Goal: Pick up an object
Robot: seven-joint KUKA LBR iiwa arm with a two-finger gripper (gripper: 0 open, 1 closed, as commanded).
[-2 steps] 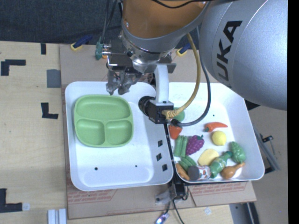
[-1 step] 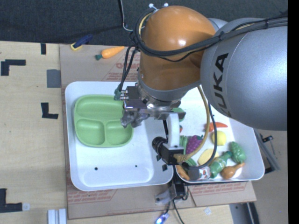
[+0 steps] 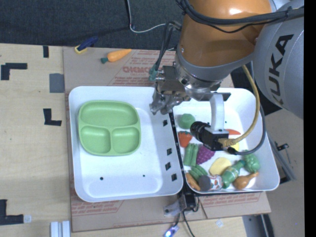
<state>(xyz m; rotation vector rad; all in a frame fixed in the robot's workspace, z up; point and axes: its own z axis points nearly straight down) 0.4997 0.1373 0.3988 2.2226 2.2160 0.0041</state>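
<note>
The pincer (image 3: 163,104) hangs over the dividing rims between the two bins, near their far end, with its dark metal tip just above the right bin (image 3: 247,100)'s left wall; whether it is apart or together I cannot tell, and nothing shows in its grip. Above it rises the wrist with the broad orange band (image 3: 222,19) and the grey arm (image 3: 286,58), which cover the right bin's far corner.

Taking the right bin as the landmark, the toy foods lie inside it, heaped toward its near half. A round green piece (image 3: 186,119) sits closest to the pincer, near the bin's left wall. Just nearer the viewer lies an orange-red piece (image 3: 184,138), then a long green pod (image 3: 190,155) and a purple grape bunch (image 3: 205,154). A yellow piece (image 3: 219,166) rests further in, and a green bunch (image 3: 251,162) lies toward the bin's right wall. A black cylinder (image 3: 206,135) on a white bracket hangs above the pile.

Left of the right bin, touching it rim to rim, stands the left bin (image 3: 81,181), holding a green divided plate (image 3: 109,128) in its far-left part. Beyond the right bin's far-left side, on the table (image 3: 24,157), lies a toy carrot (image 3: 117,56).
</note>
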